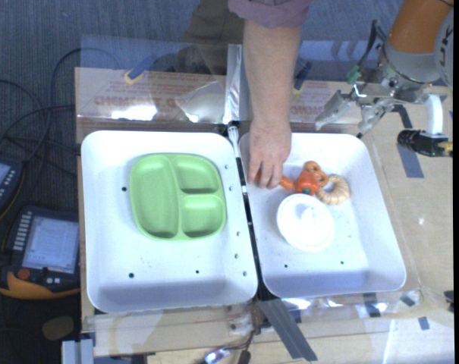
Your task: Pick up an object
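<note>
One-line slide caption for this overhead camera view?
Person's hand reaches into right bin beside orange toy and white bowl; green plate in left bin.

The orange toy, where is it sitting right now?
The orange toy lies in the right-hand bin, toward its far side, just above the white bowl and beside a tan ring, with a person's hand at its left.

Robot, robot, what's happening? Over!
Hand open, above right bin's far edge, holding nothing. Orange toy lies in bin. Person's hand reaching in beside toy.
</note>
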Action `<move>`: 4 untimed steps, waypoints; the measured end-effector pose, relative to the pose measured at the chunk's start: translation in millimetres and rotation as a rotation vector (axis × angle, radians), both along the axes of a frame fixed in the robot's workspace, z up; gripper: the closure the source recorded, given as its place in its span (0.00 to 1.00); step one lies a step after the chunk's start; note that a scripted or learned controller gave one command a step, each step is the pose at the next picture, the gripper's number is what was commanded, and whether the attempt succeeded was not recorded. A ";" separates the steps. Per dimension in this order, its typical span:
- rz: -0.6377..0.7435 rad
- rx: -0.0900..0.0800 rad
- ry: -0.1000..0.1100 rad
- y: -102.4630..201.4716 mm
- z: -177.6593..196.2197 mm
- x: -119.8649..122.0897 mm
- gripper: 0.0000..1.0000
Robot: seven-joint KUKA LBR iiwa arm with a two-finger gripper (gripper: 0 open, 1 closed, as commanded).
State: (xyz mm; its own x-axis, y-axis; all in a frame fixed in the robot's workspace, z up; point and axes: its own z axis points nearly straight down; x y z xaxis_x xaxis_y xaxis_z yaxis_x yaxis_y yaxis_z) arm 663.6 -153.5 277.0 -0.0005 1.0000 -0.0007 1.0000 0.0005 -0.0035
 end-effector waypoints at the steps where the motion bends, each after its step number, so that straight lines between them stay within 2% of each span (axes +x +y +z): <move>1: -0.106 -0.003 0.005 -22.0 -136.2 0.4 0.00; 2: -0.142 -0.004 -0.011 -22.7 -188.9 -7.4 0.00; 3: -0.140 -0.006 -0.011 -22.0 -179.3 -6.4 1.00; 4: -0.190 0.000 -0.001 44.9 -86.5 5.3 1.00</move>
State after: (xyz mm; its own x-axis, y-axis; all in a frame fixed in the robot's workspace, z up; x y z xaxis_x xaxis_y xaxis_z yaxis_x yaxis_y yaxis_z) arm 668.9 -108.7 190.5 0.1884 0.9821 -0.0008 0.9821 -0.1884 -0.0029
